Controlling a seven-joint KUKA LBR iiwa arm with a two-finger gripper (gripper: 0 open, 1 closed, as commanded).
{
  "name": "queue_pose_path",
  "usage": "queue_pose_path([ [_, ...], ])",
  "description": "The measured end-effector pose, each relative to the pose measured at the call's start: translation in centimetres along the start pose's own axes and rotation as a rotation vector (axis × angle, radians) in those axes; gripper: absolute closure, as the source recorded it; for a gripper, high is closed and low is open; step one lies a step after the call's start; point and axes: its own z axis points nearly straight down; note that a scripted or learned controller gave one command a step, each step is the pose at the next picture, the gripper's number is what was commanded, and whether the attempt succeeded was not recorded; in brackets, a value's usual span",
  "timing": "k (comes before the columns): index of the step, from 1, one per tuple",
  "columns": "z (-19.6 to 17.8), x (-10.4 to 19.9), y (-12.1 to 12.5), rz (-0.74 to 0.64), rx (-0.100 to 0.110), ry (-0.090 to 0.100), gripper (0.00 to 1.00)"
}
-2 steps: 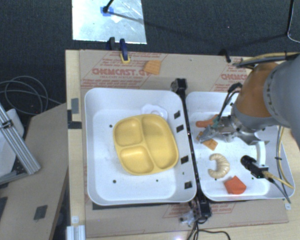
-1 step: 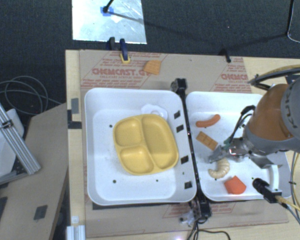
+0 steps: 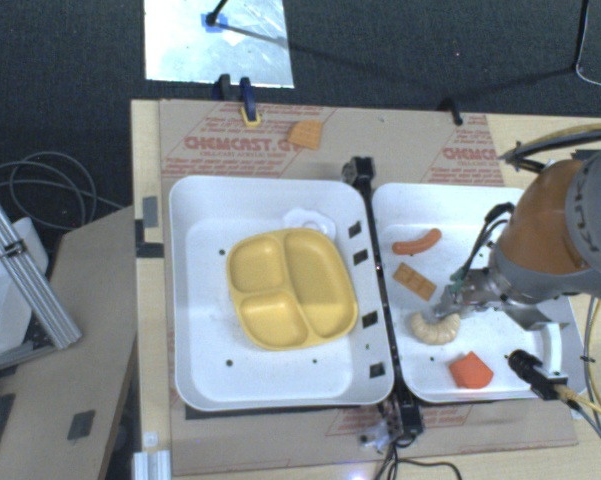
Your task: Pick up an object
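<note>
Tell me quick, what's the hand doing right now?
Hand: down in the right bin, at the curved pale piece; open or closed cannot be told.

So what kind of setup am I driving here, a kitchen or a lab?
Most likely a robotics lab test bench: two white bins clamped over cardboard sheeting, toy food like the sausage and croissant, and loose cables on dark carpet.
</note>
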Motion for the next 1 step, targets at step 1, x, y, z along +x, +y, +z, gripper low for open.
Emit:
queue_pose_path([
  [1,-9.45,7.08,5.2,-0.012,-0.01,0.003,1.0],
])
